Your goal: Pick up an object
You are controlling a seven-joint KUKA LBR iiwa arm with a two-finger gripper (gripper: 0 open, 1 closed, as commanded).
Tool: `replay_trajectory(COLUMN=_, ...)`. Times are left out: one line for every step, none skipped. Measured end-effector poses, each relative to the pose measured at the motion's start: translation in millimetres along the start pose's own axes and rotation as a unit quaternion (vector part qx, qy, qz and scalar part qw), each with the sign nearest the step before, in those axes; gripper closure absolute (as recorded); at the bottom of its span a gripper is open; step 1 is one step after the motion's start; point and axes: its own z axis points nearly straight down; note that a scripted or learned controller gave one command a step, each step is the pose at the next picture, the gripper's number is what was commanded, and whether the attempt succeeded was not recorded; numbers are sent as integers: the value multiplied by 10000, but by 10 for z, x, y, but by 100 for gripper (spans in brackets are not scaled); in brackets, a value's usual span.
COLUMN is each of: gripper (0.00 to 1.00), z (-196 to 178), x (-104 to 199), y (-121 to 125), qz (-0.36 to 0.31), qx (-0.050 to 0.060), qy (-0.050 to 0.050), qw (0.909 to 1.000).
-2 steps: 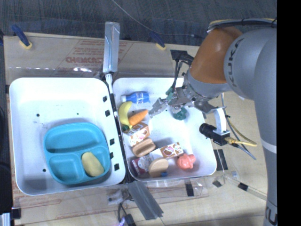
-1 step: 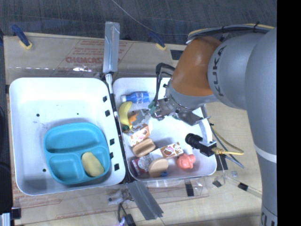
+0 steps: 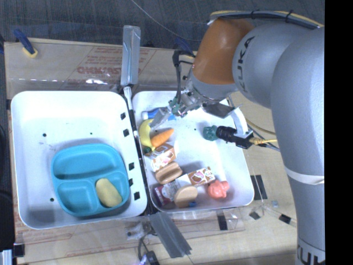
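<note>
- White plastic makes up both bins. The left bin (image 3: 27, 148) fills the left half of the frame, and the right bin (image 3: 194, 148) sits at centre, sharing a wall with it.
- Your pickable things are nearly all in the right bin, crowded against its left wall and along its lower edge. This is probably just where loose items ended up, and the bin's upper right floor is bare.
- A yellow banana (image 3: 145, 134) lies against the shared wall, with an orange carrot (image 3: 162, 137) touching it on the right.
- Below them run a small printed carton (image 3: 164, 158), a brown bun (image 3: 169, 173), a printed packet (image 3: 201, 176), a pale roll (image 3: 186, 194) and a pink toy (image 3: 218, 189).
- In the left bin you have a blue divided tray (image 3: 83, 162) with a yellowish potato (image 3: 108, 192) resting in its lower right compartment, well apart from the claw.
- Your gripper (image 3: 175, 108) hangs low over the upper left part of the right bin, just above the banana and carrot in the frame.
- From this slanted view you cannot tell whether the claw is open or closed. Nothing can be seen held in it.
- The arm (image 3: 287, 93) comes in from the right of the frame. Its thick grey body runs down the right side, and the orange band (image 3: 218, 51) bends over toward the bin, so the wrist tilts down and to the left.
- Judging by that lean, the banana or the carrot is the likeliest target. They touch each other and hug the wall, so expect a cramped approach on that side.
</note>
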Motion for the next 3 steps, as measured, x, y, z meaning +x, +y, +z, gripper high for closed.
replay_trajectory(gripper=0, z=658, x=-136, y=-600, qz=-1029, qx=-3, qy=5, qw=9947)
replay_trajectory(gripper=0, z=924, x=-332, y=-82, qz=629, qx=5, qy=-5, qw=9980)
replay_trajectory(gripper=100, z=819, x=-332, y=-74, qz=608, qx=1, qy=-5, qw=9982)
